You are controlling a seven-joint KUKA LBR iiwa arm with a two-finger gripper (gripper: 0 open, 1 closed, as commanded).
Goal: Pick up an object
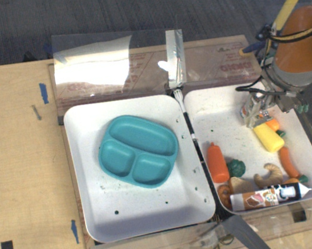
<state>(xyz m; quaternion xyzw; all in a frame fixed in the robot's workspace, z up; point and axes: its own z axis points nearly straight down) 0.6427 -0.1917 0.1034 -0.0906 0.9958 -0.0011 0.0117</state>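
The right bin (221, 114) holds several small objects. A yellow block (269, 138) lies near its right wall with a small orange piece (273, 125) at its top end. My gripper (257, 111) hangs over the bin's upper right part, just above and to the left of the yellow block. Nothing can be made out in its grasp. An orange bottle (217, 163) lies along the bin's left wall with a dark green item (236, 167) beside it. A carrot (288, 162), a brown toy (268, 177) and a white labelled tube (267, 196) lie along the front.
The left bin (99, 208) holds a teal divided plate (138, 150). A clear plastic panel (107, 70) stands behind the bins. The grey and orange arm (298, 47) comes in from the upper right. Wooden bench surface (17, 170) lies to the left.
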